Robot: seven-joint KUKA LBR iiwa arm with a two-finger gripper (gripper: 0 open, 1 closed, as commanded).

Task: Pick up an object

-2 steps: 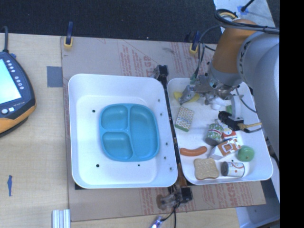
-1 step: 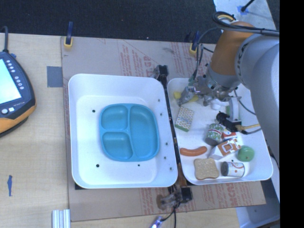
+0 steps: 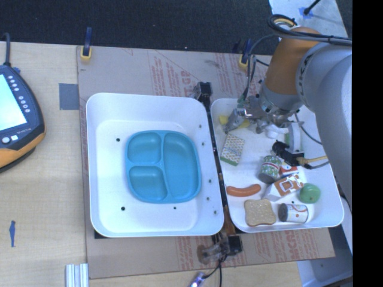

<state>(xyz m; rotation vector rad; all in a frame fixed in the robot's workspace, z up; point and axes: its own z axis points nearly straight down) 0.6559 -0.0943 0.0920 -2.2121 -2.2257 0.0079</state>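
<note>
**Grabbing 1 thing out of a crowded bin: which one and how?**

My pincer (image 3: pixel 255 117) hangs low over the far end of the right bin (image 3: pixel 326 223), up and to the right of the blue plate (image 3: pixel 163 166). I honestly can't tell whether it's released or clenched, since the wrist and cables cover it. I see nothing gripped in it.

My guess for the target is the small yellow thing (image 3: pixel 225 119). It's right of the plate and a bit beyond the plate's far edge, just beside my pincer on the plate side. It sits tucked into the bin's corner, which makes it tricky.

- I'd come straight down and close across its narrow side.
- I'd stay off the bin wall, because a nudge there could push the piece away.
- I'd lift slowly and check it actually came up with me.

It's small and half hidden, so I'm not sure how it lies. Its long axis seems to slant from the corner toward my pincer.

My backup is the green patterned packet (image 3: pixel 233 149), level with the plate's far edge and to its right. It lies flat, with its long axis near-to-far and its far end tipped slightly away from the plate.
</note>
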